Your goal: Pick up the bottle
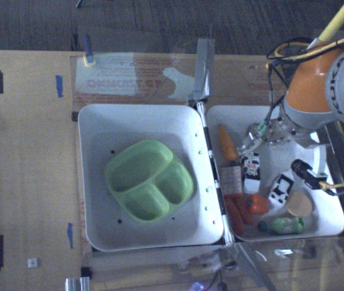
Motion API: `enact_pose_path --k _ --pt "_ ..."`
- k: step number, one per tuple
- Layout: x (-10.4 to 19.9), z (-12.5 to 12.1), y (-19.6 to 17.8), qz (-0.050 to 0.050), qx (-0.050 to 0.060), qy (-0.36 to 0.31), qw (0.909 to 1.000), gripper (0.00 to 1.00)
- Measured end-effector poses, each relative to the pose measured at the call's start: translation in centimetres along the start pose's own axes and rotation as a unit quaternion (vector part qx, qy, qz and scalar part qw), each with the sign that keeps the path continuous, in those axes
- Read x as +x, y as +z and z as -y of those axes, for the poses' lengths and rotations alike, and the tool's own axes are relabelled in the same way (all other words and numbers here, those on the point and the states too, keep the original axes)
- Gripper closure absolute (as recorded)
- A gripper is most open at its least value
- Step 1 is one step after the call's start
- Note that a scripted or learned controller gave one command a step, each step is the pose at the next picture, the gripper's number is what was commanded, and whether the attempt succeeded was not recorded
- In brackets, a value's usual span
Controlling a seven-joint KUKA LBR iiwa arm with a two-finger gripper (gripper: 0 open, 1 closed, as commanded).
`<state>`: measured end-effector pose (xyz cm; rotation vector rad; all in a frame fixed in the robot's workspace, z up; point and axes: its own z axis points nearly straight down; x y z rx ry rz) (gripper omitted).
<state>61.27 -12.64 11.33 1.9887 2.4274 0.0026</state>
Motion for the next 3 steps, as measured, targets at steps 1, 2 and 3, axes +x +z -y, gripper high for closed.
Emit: enact_pose_path --k 1,2,3 --pt "-1.9 -1.2 1.2 0.000 0.001 0.155 0.9879 0.00" --pt "2.2 5.9 -5.7 -0.001 0.002 0.158 0.9875 0.00" --pt "-5.3 7.6 -1.0 -0.001 0.003 0.224 0.9746 0.00"
